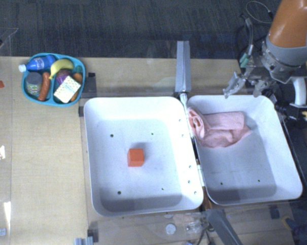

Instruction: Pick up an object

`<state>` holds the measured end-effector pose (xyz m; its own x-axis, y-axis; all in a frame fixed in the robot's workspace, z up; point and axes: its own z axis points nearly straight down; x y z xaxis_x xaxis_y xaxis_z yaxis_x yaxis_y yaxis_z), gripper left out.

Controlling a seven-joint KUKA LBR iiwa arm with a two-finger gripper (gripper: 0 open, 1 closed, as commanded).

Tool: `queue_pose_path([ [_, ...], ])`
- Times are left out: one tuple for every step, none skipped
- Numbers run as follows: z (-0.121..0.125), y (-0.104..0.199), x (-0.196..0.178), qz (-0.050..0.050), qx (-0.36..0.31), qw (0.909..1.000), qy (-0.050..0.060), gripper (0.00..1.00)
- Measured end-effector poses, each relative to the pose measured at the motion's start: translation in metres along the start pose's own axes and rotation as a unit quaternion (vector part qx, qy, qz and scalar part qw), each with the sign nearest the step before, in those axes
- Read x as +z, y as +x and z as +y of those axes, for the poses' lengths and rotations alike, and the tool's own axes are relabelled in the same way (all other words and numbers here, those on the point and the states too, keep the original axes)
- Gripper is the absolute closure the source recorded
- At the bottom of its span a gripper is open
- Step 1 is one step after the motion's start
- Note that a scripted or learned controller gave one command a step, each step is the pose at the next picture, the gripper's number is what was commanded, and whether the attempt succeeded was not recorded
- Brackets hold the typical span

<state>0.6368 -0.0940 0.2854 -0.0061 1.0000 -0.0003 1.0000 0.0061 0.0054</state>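
Observation:
A small orange-red cube (pixel 136 157) rests on the floor of the left bin (pixel 101 198), left of its middle. A crumpled pink cloth (pixel 220 129) lies in the right bin (pixel 258 191), against its far left corner. My gripper (pixel 244 85) hangs above the far rim of the right bin, up and to the right of the cloth. Its two fingers are spread apart with nothing between them. The grey arm with its orange band comes in from the upper right.
A blue tray (pixel 26 89) of toy food stands on the bench at the far left, beyond the left bin. A grey metal post (pixel 181 67) rises behind the seam between the two bins. Cables hang beside the arm at the right.

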Motion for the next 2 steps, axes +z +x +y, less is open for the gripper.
queue_pose_path([
  [-0.015,-0.018,0.105,0.000,-0.101,0.9949,0.000,0.00],
  [-0.022,-0.086,0.194,-0.002,-0.150,0.9887,-0.005,0.00],
])
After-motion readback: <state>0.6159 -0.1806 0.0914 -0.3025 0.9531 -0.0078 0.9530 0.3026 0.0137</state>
